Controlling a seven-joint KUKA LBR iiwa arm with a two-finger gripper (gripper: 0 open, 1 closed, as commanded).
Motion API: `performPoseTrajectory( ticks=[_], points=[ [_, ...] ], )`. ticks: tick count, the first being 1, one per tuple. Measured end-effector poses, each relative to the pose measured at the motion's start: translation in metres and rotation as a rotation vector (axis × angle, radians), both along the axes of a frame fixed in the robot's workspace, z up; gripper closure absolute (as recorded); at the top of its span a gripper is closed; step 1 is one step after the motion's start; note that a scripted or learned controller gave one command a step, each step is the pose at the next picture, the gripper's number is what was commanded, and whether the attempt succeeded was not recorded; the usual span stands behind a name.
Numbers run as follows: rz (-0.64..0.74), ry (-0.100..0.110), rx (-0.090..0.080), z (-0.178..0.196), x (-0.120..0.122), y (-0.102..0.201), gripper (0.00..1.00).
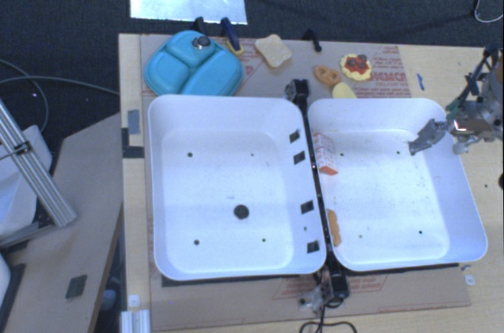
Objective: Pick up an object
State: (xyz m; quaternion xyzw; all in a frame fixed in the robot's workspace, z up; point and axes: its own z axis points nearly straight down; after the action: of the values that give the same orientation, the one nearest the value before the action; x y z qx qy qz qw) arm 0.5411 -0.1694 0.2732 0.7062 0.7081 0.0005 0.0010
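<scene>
From my station I see the two white bins side by side on the bench; the left bin (169, 119) and the right bin (457, 190) meet along a dark seam down the middle. The arm comes in from the right edge, and the gripper (425, 138) hangs over the upper right part of the right bin, its grey tip pointing left and down; I cannot tell how the claw stands, since it is small and blurred against the white wall, and I see nothing held in it.

In the left bin a small dark round object (241, 211) lies near the middle of the floor, well apart from the gripper. In the right bin a red-and-white packet (325, 155) lies against the left wall by the seam; further down the same wall lies a small orange piece (334, 227).

Behind the bins, on the bench, I see a blue divided plate (194, 65) at the left; a toy bread slice (272, 50) beside it; then a small orange pretzel-like piece (327, 74), a round toy with red topping (356, 66) and a pale yellow piece (343, 90) just by the right bin's back rim.
</scene>
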Motion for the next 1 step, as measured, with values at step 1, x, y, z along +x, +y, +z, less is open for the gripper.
performPoseTrajectory(
  ticks=[1],
  points=[
    [0.012, 0.001, 0.004, -0.0264, 0.0176, 0.1277, 0.00]
  ],
)
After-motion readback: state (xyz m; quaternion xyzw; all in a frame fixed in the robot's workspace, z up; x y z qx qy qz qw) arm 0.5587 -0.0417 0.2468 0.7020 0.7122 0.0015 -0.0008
